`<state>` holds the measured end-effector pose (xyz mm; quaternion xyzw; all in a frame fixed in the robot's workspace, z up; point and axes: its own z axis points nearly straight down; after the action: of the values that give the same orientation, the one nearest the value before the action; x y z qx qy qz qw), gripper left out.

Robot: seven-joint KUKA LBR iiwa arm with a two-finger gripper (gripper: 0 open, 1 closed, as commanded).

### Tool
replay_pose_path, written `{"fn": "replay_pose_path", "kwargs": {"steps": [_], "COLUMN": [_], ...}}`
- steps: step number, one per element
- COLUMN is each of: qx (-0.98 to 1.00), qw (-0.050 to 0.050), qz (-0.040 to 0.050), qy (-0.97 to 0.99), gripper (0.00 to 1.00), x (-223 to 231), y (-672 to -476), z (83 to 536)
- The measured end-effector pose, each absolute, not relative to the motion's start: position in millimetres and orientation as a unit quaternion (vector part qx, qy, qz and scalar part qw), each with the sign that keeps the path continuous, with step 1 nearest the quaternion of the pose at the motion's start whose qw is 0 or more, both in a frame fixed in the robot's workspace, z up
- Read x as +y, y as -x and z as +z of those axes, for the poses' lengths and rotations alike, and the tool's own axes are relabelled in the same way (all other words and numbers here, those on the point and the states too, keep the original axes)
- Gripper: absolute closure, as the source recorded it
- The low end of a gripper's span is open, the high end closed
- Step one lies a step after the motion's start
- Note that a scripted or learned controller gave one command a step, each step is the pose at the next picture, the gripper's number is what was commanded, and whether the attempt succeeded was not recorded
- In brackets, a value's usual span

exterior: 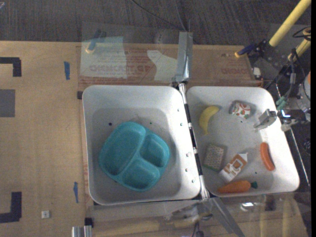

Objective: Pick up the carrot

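The carrot (236, 186) is orange with a small green top. It lies flat near the front wall of the right bin (289, 181), with its green end pointing right. My gripper (265, 119) reaches in over the right bin's right side, near the back. It hangs well behind the carrot and apart from it, with nothing seen in its grasp. The arm's dark wrist and cables sit past the bin's right rim.
In the right bin are a yellow banana (208, 117), a crumpled white and red pack (240, 109), a speckled square pad (214, 156), a small white and orange carton (234, 166) just behind the carrot, and an orange sausage (267, 156). A teal divided plate (134, 155) lies in the left bin (94, 132).
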<state>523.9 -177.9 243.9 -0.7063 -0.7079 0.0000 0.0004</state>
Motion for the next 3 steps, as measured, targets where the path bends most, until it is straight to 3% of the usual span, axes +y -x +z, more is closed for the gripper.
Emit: {"fn": "replay_pose_path", "kwargs": {"steps": [1, 2, 3], "qx": [-0.855, -0.918, -0.972], "qw": [0.001, -0.003, -0.001], "qz": [-0.0003, -0.0008, -0.0005], "qy": [0.518, 0.396, 0.234], "gripper": [0.0, 0.0, 0.0], "x": [-151.1, -89.9, -61.4], "y": [-482.2, -480.8, -480.2], "z": [189.2, 252.9, 241.5]}}
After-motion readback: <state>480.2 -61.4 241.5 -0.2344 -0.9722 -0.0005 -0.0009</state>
